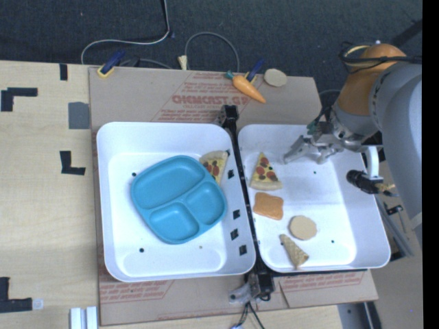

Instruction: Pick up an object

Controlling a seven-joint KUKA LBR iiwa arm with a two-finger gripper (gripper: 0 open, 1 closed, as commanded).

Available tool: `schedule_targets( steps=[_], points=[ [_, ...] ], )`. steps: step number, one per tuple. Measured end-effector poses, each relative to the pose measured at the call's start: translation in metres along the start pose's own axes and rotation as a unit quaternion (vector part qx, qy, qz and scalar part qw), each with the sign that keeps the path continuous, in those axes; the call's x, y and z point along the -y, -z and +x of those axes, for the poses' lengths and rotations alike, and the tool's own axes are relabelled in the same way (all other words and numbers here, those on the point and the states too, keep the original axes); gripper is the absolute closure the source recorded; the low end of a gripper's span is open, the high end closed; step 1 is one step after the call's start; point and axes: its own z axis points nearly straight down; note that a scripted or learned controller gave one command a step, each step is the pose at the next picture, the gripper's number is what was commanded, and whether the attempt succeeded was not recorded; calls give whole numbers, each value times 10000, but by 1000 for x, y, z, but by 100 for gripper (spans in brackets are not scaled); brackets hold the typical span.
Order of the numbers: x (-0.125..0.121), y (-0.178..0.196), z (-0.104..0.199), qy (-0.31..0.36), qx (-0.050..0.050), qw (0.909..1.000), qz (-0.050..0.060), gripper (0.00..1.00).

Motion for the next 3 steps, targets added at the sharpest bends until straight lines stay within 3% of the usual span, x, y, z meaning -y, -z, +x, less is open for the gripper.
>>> schedule_targets(
  steps=[1, 2, 3],
  points=[
    [5, 122, 75, 31, 11, 9999, -128, 0],
    [20, -7, 89, -3, 33, 10000, -80, 0],
    [-11, -2, 102, 11, 41, 10000, -36, 0]
  ],
)
